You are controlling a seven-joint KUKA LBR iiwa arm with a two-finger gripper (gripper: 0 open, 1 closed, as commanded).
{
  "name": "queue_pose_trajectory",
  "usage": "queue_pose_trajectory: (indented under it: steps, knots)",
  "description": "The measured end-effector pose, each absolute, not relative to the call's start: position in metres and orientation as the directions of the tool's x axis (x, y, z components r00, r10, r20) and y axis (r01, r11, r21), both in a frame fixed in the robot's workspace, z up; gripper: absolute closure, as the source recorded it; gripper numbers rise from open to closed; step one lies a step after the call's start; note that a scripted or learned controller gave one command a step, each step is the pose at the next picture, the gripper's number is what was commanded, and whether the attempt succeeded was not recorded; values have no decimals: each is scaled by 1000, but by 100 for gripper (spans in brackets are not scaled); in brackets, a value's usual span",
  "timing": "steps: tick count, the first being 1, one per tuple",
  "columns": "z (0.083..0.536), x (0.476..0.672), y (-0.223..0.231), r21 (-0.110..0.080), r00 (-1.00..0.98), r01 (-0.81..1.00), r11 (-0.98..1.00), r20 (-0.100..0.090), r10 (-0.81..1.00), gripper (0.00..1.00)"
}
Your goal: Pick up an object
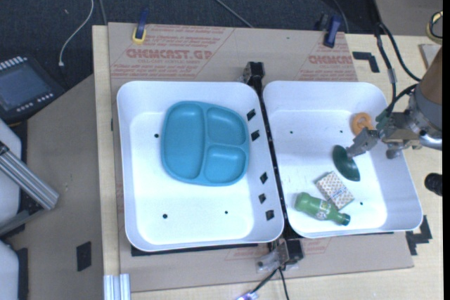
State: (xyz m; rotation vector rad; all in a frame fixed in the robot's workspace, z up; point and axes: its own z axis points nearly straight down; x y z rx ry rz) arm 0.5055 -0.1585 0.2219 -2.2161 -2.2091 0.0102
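My gripper point(377, 147) hangs over the right side of the right bin point(306, 96), reaching in from the right edge. Its fingers stand open with bare bin floor between them. A dark green rounded object point(346, 164) lies just below and left of the left fingertip point(360, 145); I cannot tell whether they touch. Beside the gripper's upper left lies a small orange piece point(361, 123). Toward the bin's front are a patterned square packet point(334, 189) and a green bottle point(320, 208) on its side.
The left bin point(140, 172) holds a blue divided plate point(205, 142). A black divider with clips point(262, 144) runs between the bins. Cables cross the floor at the back, and two clamps point(141, 30) grip the board's far edge.
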Motion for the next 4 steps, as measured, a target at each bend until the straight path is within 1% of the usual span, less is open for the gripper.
queue_pose_trajectory:
  steps: [1,2,3,4]
  knots:
    - [228,508,-158,-1,0,1000,0,1,1000,0]
    - [185,506,-159,-6,0,1000,0,3,1000,0]
    - [138,512,-151,-6,0,1000,0,3,1000,0]
    - [85,511,-151,-6,0,1000,0,3,1000,0]
